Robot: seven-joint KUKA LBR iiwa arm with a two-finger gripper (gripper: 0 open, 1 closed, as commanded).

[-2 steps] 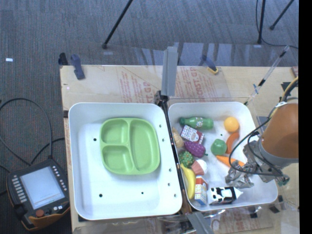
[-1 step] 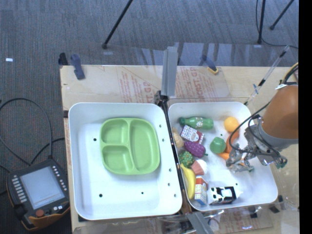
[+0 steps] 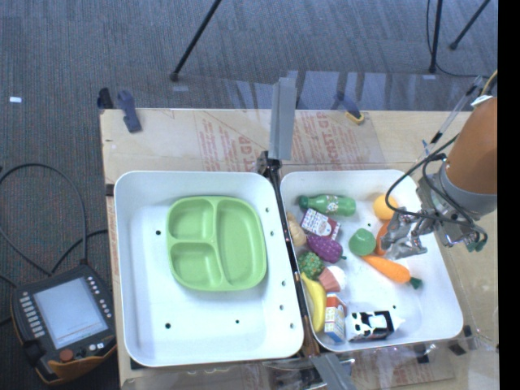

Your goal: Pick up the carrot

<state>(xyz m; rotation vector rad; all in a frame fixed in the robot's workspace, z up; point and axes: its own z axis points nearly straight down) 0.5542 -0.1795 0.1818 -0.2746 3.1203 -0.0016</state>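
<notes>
Two white bins sit side by side: the left bin holds one green divided plate; the right bin holds one carrot, lying right of centre. Around it are one green bottle, a yellow fruit, a green ball, purple grapes, a banana and a cow-patterned carton. The gripper hangs just above the carrot's upper end, seemingly empty; its opening cannot be judged. No label is legible.
</notes>
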